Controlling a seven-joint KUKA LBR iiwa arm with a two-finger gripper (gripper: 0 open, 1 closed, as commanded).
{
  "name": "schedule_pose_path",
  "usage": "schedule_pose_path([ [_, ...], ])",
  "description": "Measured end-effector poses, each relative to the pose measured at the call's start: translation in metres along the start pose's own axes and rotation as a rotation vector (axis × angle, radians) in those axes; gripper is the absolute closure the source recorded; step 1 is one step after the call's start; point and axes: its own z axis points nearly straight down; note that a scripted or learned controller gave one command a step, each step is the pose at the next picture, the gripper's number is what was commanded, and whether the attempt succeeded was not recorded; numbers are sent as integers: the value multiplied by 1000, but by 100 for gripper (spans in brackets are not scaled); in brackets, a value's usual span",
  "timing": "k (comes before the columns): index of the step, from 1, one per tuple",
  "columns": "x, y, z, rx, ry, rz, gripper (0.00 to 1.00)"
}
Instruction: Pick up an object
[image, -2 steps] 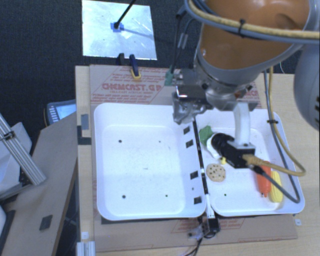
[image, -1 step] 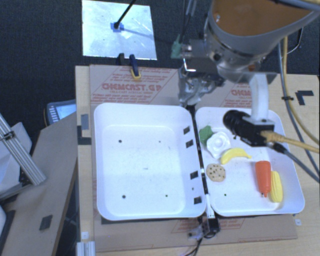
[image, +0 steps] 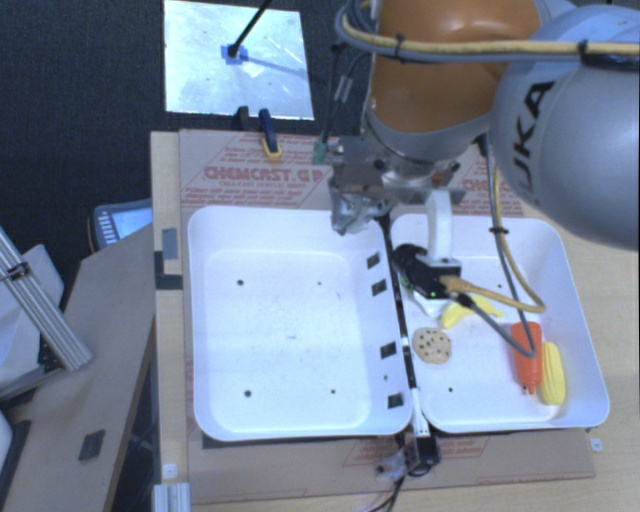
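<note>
Two white bins share the table (image: 110, 340): left bin (image: 280, 330), right bin (image: 490, 400). The grey arm (image: 570, 110) overhangs their far side. The tool (image: 352, 212) sits above the dividing rims; whether it is wide or narrow cannot be told. The right bin holds a carrot (image: 526, 355) touching a corn cob (image: 551, 372), a cookie (image: 432, 345) and a yellow piece (image: 455, 315).
</note>
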Motion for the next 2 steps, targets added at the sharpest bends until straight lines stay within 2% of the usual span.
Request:
schedule_pose_path([
  [1,33,-45,4,-8,6,-11,100],
  [2,31,-43,3,-12,6,-6,0],
])
